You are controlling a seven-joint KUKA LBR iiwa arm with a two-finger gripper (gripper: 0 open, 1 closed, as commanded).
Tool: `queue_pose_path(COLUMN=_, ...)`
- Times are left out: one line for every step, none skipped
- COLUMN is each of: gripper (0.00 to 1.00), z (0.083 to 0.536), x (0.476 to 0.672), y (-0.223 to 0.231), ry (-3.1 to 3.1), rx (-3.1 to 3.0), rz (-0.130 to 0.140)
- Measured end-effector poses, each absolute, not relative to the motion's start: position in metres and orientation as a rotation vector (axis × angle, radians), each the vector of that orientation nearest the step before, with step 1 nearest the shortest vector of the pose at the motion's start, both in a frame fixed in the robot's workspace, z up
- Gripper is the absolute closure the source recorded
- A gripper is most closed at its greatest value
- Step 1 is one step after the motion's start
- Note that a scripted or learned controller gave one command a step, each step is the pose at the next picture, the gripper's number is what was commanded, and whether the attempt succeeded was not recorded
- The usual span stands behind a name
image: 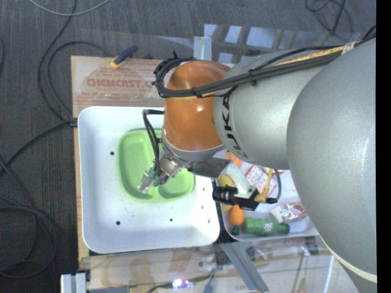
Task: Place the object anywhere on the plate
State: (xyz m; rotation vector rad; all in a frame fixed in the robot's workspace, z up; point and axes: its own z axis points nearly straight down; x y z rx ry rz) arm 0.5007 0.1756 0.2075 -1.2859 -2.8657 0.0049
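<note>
The gripper [148, 180] hangs over the green plate [135, 154] in the left bin [98, 224], whether it grips anything I cannot tell, so the placing looks near but unconfirmed, with no object visibly lying on the plate

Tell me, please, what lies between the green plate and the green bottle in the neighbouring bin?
In the camera view, the white bin's floor and rim come after the green plate, then the other bin's edge with an orange item just before the green bottle.

Floor: dark grey carpet [55, 41], cables [46, 8] trailing across it. Wooden bench [110, 81] with faded red lettering; blue-and-yellow tool [124, 55] at its edge.
</note>
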Motion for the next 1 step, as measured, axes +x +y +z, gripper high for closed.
queue_pose_path(gripper=1.0, z=0.1785, x=0.4835, y=0.1751, ry=-2.931, rx=-1.127, rz=0.004)
